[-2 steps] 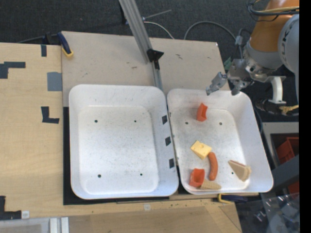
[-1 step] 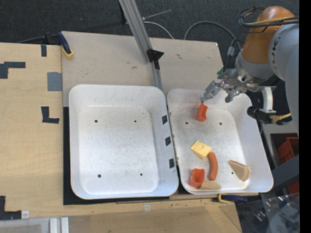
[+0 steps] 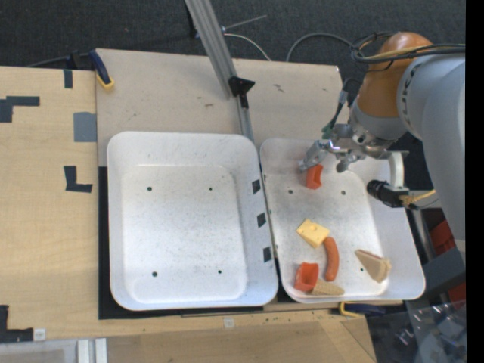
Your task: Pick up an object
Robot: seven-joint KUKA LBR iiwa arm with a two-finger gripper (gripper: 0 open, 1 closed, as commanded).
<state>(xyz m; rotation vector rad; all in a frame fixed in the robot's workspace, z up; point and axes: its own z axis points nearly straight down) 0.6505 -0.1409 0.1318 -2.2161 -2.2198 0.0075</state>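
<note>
My gripper (image 3: 327, 164) hangs over the far part of the right bin (image 3: 393, 225), fingers spread apart and open. A small orange-red block (image 3: 313, 176) lies on the bin floor just under the left fingertip (image 3: 308, 162), not between the fingers. Nearer the front of that bin lie a yellow cheese-like block (image 3: 312, 233), a reddish sausage (image 3: 331, 258), a red piece (image 3: 305, 275), a tan wedge (image 3: 373, 265) and a small tan piece (image 3: 327, 288).
The left bin (image 3: 121, 203) sits beside the right one, their rims meeting at mid-view. A slanted metal post (image 3: 215, 40) rises behind the bins. The grey arm with its orange band (image 3: 397, 51) reaches in from the right.
</note>
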